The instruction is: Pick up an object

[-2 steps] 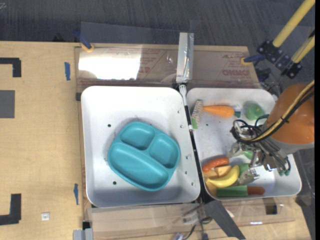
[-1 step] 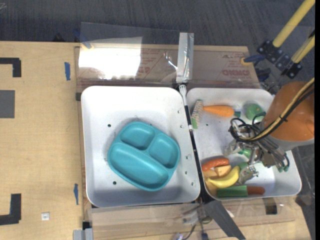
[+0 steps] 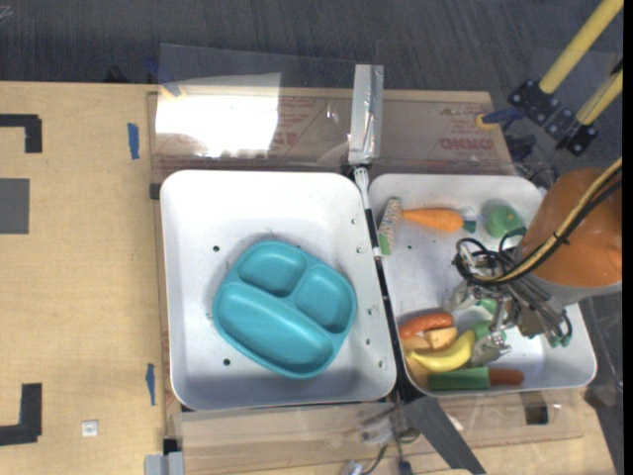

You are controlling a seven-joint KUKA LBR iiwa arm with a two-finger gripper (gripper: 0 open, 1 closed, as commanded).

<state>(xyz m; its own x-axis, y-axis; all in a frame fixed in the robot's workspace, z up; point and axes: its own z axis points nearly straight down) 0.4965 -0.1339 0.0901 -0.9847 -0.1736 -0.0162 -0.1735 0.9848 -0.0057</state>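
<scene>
left, teal plate (image 3: 285, 308) in bin (image 3: 188, 201); right bin (image 3: 574, 359), carrot (image 3: 432, 220), banana (image 3: 443, 355).

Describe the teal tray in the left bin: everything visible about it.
The teal tray is a rounded, smooth, plastic-looking plate with three compartments: two smaller ones at its far side, one long one along the near side. It lies flat, right side up, turned at a slant, near the middle of the left bin, resting on the white floor. Nothing lies in it or touches it.

Pale wooden bench top (image 3: 79, 295) with black tape marks, dark grey carpet floor (image 3: 297, 13) beyond
</scene>
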